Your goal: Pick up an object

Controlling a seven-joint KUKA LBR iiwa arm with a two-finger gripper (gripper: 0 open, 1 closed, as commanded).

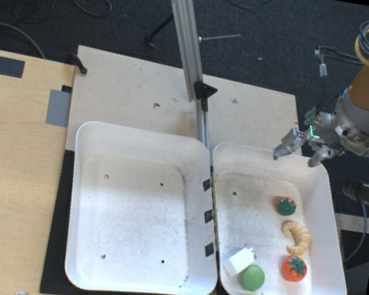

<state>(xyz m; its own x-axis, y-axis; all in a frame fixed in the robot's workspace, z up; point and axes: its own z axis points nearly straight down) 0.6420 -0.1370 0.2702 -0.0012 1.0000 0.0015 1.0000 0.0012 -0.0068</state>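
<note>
My gripper [303, 151] hangs over the far rim of the right bin [266, 166], its two grey fingers spread open with nothing between them. Down in that bin, along its right side, lie a dark green and red ball-like toy [286, 206], a tan curved croissant-like piece [297, 236] and a red tomato with a green top [295, 268]. At the bin's near left corner sit a white block [239, 260] and a green ball [253, 277], touching each other. All of these lie well below and nearer than the gripper.
The left bin [132, 205] adjoins the right one along a shared wall with black clips [206, 215]. A slanted aluminium post [188, 48] rises behind the bins. Cables trail on the dark floor at the back.
</note>
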